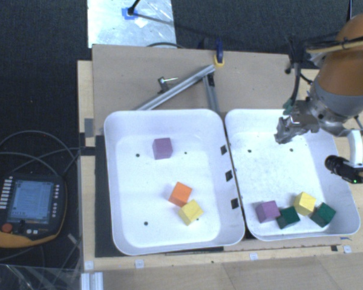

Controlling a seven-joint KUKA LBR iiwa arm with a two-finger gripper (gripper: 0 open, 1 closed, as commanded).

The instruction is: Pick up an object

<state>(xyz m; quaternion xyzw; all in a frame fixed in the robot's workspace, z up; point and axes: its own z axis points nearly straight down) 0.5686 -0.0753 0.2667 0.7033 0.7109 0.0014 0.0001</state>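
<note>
Bench (254, 77) holds two bins; gripper (284, 132), fingers' state unclear, should descend squarely toward five o'clock over purple cube (267, 210).

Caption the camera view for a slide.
Grey arm's hand hovers over the right white bin of five small cubes; left white bin holds three.

- Two bins sit side by side on the bench (254, 71): the left bin (118, 162) and the right bin (345, 222).
- In the left bin, one cube (162, 148) lies toward the back; two cubes (180, 193) (191, 211) touch nearer the front.
- In the right bin, four cubes (267, 210) (287, 217) (304, 203) (323, 213) cluster along the front.
- The hand (285, 132) hangs over the right bin's back part.
- A pendant (25, 209) lies left of the bench.
</note>
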